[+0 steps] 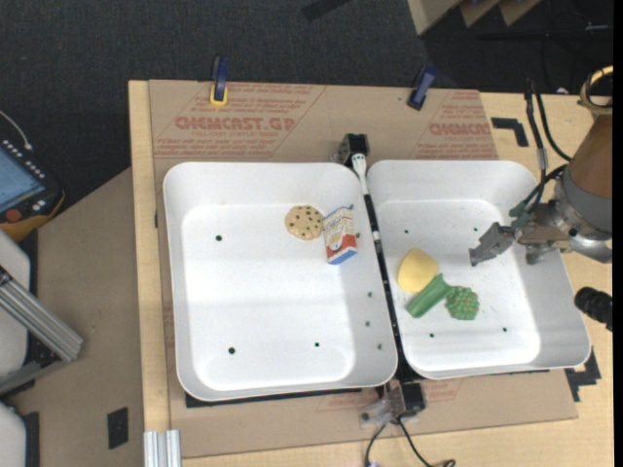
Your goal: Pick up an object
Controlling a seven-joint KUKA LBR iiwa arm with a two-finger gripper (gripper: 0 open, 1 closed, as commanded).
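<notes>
Hovering over the right bin (545,343), the gripper (490,244) sits up and to the right of the lemon (416,270), clear of it, and nothing shows between its fingers. Whether those fingers stand apart or together I cannot tell; the dark tip is too small to read.

The lemon is the landmark. Touching it on the lower right lies a green cucumber (426,298), and just beyond that a broccoli floret (462,304). Far to the lemon's left, in the other bin (195,358), are a cookie (304,222) and a small carton (340,237).

My main worry is the crowding. A descent toward the lemon could land on the cucumber and push both aside. The lemon looks round and smooth, so it may squirt out. It also lies close to the divider on its left, where a finger could catch.
</notes>
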